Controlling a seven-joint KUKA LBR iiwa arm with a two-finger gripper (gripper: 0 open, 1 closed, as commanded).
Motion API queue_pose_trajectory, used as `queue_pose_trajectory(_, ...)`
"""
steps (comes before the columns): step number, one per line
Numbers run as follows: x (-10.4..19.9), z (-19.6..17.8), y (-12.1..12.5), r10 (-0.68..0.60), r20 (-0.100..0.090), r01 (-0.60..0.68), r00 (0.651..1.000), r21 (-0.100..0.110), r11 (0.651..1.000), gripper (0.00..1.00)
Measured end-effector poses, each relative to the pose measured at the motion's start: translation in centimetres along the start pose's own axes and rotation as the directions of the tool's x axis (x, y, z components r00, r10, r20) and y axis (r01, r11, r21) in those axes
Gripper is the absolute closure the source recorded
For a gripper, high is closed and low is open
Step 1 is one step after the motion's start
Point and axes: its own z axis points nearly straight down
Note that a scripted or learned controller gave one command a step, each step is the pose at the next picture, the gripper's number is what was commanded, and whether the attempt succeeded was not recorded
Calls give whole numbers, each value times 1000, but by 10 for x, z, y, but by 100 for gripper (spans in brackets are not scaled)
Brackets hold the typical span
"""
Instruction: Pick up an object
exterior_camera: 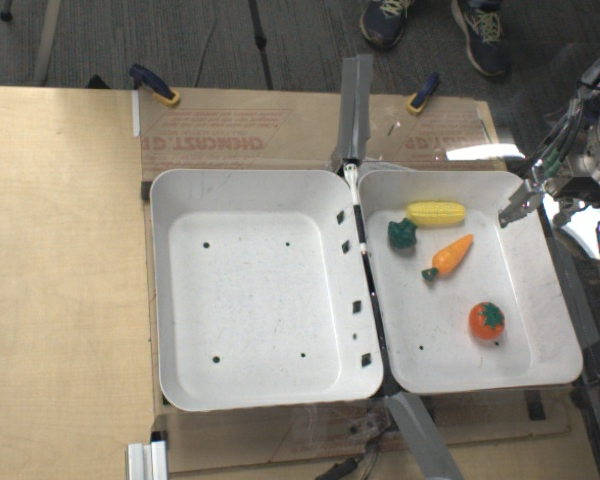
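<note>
Corn (436, 212) is lying in the right bin (540, 368), just to the left of the gripper (525, 203) and closest to it of the four toys. Gripper is hanging over the bin's far right rim w/ nothing btwn its fingers; can't tell if open or shut. Corn is looking like hard, light plastic, prob. slick and apt to roll, so gripping across its short middle seems best. Carrot (450, 256) is sitting further left & nearer the camera, tapered, so more likely to slip. Broccoli (402, 234) is sitting past the corn; tomato (486, 321) well toward the camera, round.
</note>
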Motion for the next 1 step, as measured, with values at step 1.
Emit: queue_pose_trajectory(1, 16, 103, -89, 69, -2, -69, 998, 3, 998, 0)
